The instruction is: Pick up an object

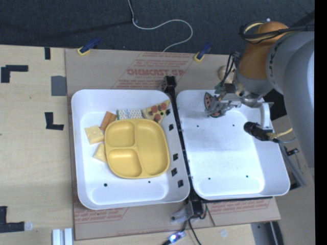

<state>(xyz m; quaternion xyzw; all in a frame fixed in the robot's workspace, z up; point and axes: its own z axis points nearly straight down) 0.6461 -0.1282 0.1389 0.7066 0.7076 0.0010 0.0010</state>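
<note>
My gripper [214, 106] hangs low over the far left part of the right bin [230, 157], below the orange wrist band. A small dark reddish shape sits at its tip; I cannot tell whether that is an object or part of the gripper. In the left bin [89, 190] a yellow divided plate [137, 148] lies in the middle. Behind and left of the plate are small toy food pieces: a pale yellow square [94, 134], an orange-brown piece [108, 120], a patterned strip [129, 114] and a pizza-like wedge [158, 109].
The two bins meet at a black-clipped ridge [176, 137]. The grey arm [291, 75] covers the right bin's far right corner, with a black fitting [255, 130] jutting over that bin. A white cable [163, 27] lies on the dark cloth behind the bench.
</note>
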